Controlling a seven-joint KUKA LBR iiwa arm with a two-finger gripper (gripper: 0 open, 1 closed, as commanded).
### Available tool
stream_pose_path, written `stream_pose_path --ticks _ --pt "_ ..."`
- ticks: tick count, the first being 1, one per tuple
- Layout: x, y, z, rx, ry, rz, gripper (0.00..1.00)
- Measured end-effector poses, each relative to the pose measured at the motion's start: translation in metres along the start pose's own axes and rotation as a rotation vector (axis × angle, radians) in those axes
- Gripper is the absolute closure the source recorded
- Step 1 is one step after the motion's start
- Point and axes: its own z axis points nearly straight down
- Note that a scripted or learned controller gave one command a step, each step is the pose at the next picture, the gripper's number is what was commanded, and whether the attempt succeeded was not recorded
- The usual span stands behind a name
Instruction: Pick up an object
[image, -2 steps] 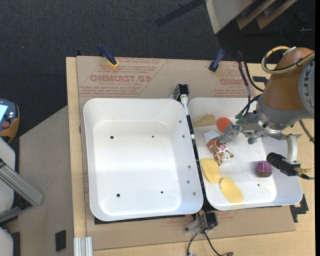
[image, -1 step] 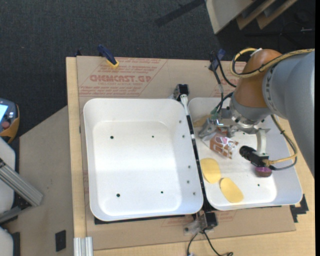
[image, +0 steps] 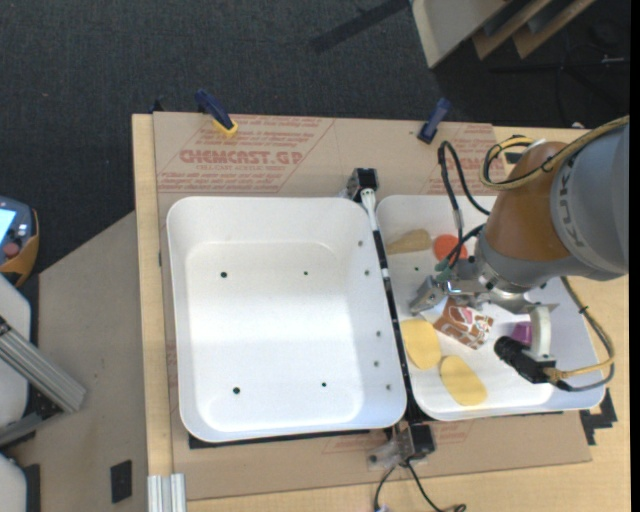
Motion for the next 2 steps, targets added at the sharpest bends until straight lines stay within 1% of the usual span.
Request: stream_pose_path --ticks 1,2 --pt "0.000 0.003 -0.011 -0.008 -0.002 -0.001 1.00" --pt "0.012 0.023 -0.116 -0.020 -0.004 -0.006 1.00"
